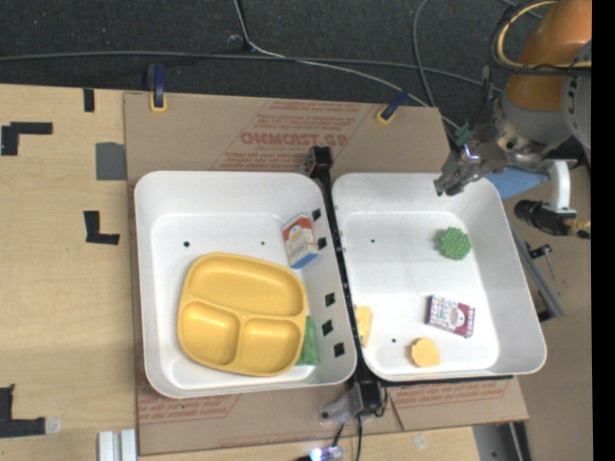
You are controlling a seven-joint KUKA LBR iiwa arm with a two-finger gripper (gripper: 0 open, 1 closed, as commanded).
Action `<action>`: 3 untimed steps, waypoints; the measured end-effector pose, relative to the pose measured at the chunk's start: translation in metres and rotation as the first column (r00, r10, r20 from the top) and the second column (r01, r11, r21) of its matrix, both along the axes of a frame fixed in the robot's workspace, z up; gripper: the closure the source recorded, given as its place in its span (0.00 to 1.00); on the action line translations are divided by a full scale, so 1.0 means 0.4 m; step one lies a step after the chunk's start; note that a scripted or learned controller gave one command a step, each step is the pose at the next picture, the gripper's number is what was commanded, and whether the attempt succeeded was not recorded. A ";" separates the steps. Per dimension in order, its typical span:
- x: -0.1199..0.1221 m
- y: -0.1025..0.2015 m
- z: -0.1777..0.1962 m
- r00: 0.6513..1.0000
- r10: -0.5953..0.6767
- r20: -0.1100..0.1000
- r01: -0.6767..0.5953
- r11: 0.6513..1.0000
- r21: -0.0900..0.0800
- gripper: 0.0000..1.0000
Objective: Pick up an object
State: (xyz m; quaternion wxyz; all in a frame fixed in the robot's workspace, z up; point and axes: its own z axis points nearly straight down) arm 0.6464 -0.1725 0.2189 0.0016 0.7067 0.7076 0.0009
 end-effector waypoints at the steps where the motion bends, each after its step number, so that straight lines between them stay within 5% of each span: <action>1: 0.001 0.001 0.063 1.000 0.000 -0.003 0.000 1.000 0.001 1.00; 3: -0.032 0.217 0.051 1.000 0.001 -0.005 -0.001 1.000 0.000 1.00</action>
